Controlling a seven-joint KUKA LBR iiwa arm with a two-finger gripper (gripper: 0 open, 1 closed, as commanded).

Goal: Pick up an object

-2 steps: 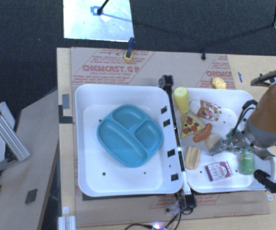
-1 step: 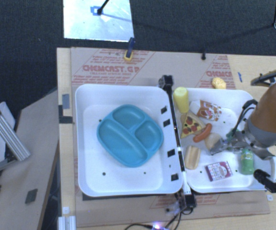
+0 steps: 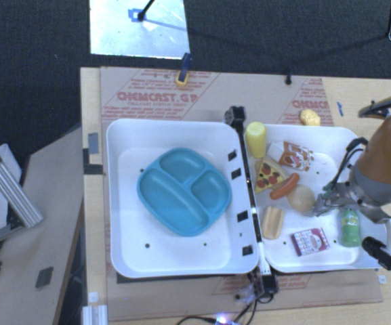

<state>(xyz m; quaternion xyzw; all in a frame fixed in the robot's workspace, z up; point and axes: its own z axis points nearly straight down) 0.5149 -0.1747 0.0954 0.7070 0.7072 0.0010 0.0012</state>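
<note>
The arm comes in from three o'clock and its tool [image 3: 325,203] hangs low over the right bin [image 3: 337,263], just at the three o'clock side of a pale bun-like piece [image 3: 302,199]. From where I stand I cannot tell how the tool is set, and I see nothing clearly in it.

The right bin is crowded: a yellow cylinder [image 3: 255,139] at its eleven o'clock corner, a pizza slice [image 3: 268,175] and a hot dog sausage [image 3: 284,185] toward the middle, a bread roll [image 3: 272,221] at seven o'clock, a small red box [image 3: 310,241] at six, a green bottle [image 3: 350,226] just below the wrist, and a red-and-white packet [image 3: 295,156] at twelve. The left bin [image 3: 124,141] carries a blue divided plate [image 3: 184,190].

My worry is the crowding. The bun, sausage and bottle lie near one another, so the tool could nudge a neighbour aside, or close on a rounded edge that slips out as it lifts.
</note>
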